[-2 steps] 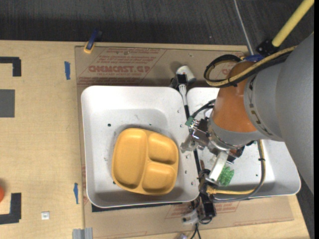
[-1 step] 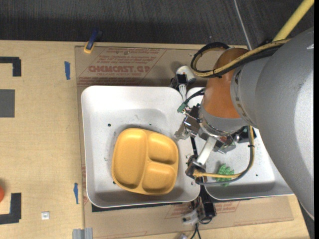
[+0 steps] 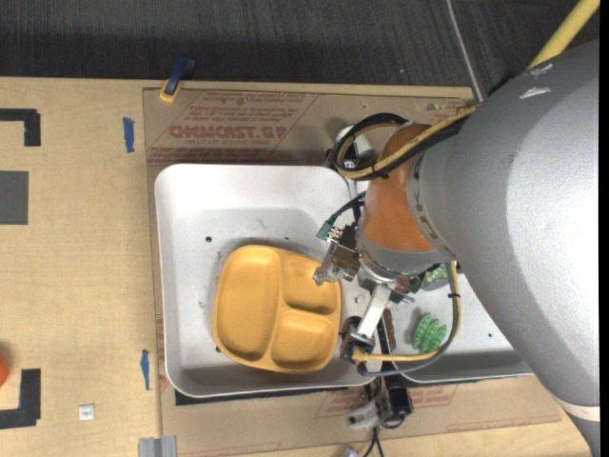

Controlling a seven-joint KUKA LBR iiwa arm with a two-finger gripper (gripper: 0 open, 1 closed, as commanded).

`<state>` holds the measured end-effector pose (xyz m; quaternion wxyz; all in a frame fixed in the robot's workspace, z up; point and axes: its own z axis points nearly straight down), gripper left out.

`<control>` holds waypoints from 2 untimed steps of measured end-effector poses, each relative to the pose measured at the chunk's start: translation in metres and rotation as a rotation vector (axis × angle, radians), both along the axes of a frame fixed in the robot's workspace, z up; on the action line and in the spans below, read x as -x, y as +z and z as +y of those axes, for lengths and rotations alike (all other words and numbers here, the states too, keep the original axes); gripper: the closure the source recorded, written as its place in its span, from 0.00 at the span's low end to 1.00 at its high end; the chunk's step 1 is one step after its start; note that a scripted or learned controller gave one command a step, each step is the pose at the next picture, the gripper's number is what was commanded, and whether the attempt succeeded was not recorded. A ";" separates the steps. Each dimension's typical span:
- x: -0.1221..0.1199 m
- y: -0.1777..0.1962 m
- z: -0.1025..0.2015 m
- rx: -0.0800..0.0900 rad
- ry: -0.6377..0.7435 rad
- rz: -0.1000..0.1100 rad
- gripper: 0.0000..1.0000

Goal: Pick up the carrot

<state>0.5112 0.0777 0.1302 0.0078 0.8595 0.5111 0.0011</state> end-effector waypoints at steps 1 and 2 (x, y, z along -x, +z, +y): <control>-0.020 0.009 0.017 0.000 -0.097 0.019 0.00; -0.020 0.000 0.017 -0.006 -0.175 -0.013 0.00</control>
